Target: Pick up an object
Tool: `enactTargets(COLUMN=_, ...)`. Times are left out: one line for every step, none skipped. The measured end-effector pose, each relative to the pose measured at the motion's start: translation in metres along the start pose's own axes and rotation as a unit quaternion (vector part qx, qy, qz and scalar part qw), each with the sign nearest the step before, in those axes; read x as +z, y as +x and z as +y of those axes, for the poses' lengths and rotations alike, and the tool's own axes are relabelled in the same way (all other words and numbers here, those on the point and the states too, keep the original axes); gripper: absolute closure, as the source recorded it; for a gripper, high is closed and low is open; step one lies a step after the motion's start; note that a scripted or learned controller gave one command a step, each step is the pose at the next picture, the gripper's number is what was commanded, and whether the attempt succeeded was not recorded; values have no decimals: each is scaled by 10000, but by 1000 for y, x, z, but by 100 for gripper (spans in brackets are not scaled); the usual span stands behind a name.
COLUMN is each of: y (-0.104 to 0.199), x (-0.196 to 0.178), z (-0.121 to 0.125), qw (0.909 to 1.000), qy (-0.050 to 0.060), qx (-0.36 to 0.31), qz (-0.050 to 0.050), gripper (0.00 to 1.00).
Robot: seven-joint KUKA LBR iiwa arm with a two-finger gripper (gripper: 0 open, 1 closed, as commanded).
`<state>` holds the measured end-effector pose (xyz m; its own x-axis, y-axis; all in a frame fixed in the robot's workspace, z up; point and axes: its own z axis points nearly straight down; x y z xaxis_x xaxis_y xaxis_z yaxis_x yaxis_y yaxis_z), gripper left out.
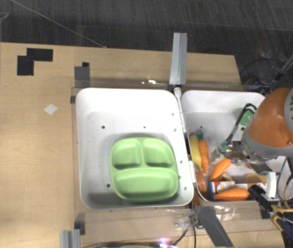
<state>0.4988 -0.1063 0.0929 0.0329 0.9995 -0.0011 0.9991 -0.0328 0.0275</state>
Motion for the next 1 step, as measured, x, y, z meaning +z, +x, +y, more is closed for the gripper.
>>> enactTargets(y=9, x=-136, z=18, qw=9949, qy=108, qx=998, qz=-9, gripper=0)
